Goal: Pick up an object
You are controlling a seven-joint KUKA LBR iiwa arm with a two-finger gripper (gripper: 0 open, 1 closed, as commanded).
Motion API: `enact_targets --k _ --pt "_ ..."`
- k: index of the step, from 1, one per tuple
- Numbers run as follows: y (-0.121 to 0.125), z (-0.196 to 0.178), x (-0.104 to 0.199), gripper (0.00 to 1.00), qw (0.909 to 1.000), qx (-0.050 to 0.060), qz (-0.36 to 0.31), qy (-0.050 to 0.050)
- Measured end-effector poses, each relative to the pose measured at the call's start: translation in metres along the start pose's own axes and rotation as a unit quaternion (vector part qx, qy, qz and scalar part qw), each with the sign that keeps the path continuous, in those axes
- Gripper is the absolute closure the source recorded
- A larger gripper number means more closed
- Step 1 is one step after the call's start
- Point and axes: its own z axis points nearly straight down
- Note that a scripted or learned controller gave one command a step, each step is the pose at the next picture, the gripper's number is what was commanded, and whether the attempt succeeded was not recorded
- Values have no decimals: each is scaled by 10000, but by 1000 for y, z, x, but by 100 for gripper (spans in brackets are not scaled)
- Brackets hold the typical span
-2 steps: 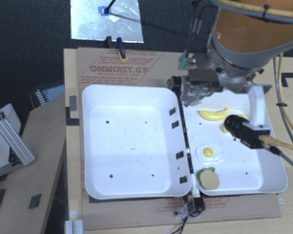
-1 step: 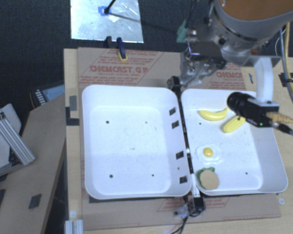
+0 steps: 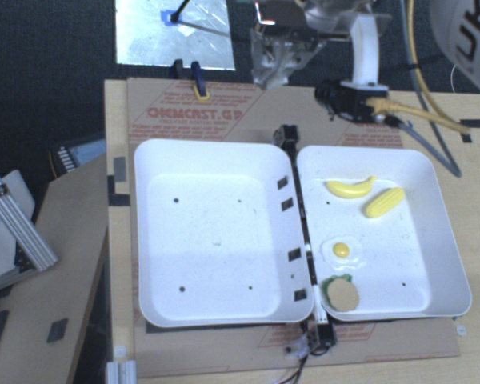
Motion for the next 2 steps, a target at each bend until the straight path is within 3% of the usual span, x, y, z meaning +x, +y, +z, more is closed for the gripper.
enact_targets --k 1,2 --pt "-33 152 9 100 9999 102 2 -30" --pt "20 36 -10 100 10000 -35 33 8"
